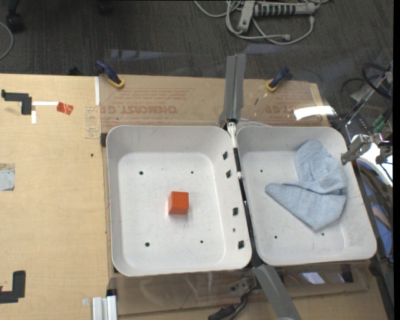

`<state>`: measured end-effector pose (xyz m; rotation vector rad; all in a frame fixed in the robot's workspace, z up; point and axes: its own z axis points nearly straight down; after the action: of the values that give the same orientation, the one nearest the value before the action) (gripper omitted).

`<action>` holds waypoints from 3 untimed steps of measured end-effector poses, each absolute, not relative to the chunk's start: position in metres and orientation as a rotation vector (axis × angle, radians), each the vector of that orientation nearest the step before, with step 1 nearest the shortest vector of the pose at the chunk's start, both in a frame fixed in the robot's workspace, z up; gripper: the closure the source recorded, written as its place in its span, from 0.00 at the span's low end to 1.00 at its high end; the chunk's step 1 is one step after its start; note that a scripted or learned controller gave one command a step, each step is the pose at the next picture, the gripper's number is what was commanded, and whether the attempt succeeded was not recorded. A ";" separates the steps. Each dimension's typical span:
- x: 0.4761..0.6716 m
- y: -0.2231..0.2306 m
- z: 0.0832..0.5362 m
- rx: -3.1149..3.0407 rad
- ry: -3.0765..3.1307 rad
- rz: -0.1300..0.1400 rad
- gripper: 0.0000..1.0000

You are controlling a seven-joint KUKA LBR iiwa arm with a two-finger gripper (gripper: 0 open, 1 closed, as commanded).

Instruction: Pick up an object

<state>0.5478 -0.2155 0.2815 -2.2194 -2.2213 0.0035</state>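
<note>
An orange-red cube (179,203) rests on the floor of the left bin (125,187), slightly left of its middle. A crumpled light blue cloth (314,185) lies in the right bin (269,237), spread across its right half. My gripper (350,154) reaches in from the right edge of the view. It hovers at the right bin's far right rim, just beside the cloth's upper right corner. It is small and partly cut off here, and nothing is seen held in it.
The two white bins sit side by side on a cardboard sheet (169,103) held by clamps (111,76). A wooden table top (44,187) lies to the left. Cables (269,19) lie on the floor at the back.
</note>
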 end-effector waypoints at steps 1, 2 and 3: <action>0.483 -0.216 0.129 -1.772 -2.592 0.000 0.00; 0.479 -0.171 0.094 -1.195 -2.912 -0.001 0.00; 0.482 -0.173 0.104 -1.202 -2.917 -0.002 1.00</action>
<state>0.4816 -0.1728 0.1037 -1.2023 -2.9168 -0.0022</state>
